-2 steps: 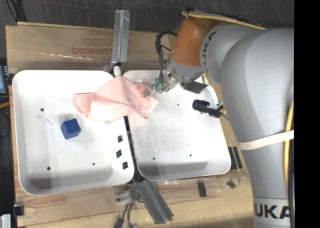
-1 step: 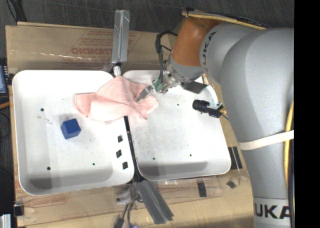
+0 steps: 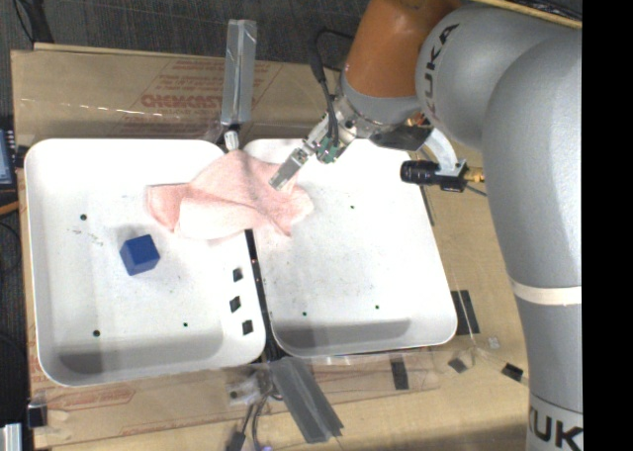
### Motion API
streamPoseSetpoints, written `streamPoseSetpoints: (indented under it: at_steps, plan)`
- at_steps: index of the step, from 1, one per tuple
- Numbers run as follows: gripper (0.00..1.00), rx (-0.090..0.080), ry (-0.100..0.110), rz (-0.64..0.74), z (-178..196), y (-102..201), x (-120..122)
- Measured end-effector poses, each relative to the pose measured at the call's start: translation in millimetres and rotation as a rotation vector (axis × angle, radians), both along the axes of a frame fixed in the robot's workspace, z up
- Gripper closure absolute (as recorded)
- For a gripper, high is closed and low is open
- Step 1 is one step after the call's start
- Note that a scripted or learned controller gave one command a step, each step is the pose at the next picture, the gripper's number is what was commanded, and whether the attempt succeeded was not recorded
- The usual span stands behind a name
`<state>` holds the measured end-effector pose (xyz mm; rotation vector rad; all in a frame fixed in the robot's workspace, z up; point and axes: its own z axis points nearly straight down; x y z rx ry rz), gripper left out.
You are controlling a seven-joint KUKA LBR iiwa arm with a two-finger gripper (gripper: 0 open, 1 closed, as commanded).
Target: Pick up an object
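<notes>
A crumpled pink cloth [image 3: 232,204] lies draped over the divider between the two bins, mostly in the left bin [image 3: 59,340] with one end in the right bin [image 3: 396,271]. A small blue cube [image 3: 139,253] rests on the left bin's floor, below and left of the cloth. My gripper [image 3: 285,173] reaches down from the orange-banded wrist at the top of the right bin. Its tip sits at the cloth's upper right edge, touching or just above the fabric. I cannot make out whether any cloth is held.
The grey arm covers the right side of the view and overhangs the right bin's far corner. A grey upright post [image 3: 238,73] stands behind the bins at the divider. Cardboard [image 3: 119,83] lies under the bins.
</notes>
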<state>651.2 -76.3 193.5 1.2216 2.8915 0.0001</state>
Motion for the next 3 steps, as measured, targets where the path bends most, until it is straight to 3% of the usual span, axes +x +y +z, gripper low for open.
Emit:
streamPoseSetpoints:
  at_steps: [1,2,3]
  plan:
    - [0.00,0.000,0.004,0.087,41,-13,-34]
    - [0.00,0.001,0.005,-0.060,-70,-20,-15]
    - [0.00,0.001,0.004,0.024,-100,-18,-8]
